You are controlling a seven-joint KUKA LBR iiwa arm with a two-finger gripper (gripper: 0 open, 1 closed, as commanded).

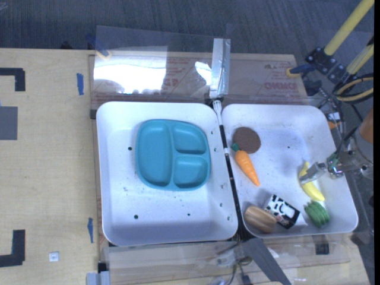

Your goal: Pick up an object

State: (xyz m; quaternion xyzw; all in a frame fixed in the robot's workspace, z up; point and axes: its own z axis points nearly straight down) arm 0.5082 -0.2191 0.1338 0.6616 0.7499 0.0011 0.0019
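1. Two bins on bench; right bin (279, 123) has the pickables: carrot (246, 166), brown disc (246, 139), yellow piece (311, 183), green piece (316, 213), wooden block (260, 218).
2. Gripper (328, 168) sits at right edge, just beside yellow piece; can't tell jaws' opening, I see nothing gripped.
3. I judge approach step. Next: centre over yellow piece, descend, close.

You see two white bins: the left bin (113, 177) and the right bin (285, 129). The left one holds one blue divided plate (173, 154). In the right you count six things: one brown disc (246, 140), one carrot (246, 167), one yellow banana (311, 183), one green vegetable (317, 213), one black-and-white box (281, 210) and one tan bread roll (260, 218).
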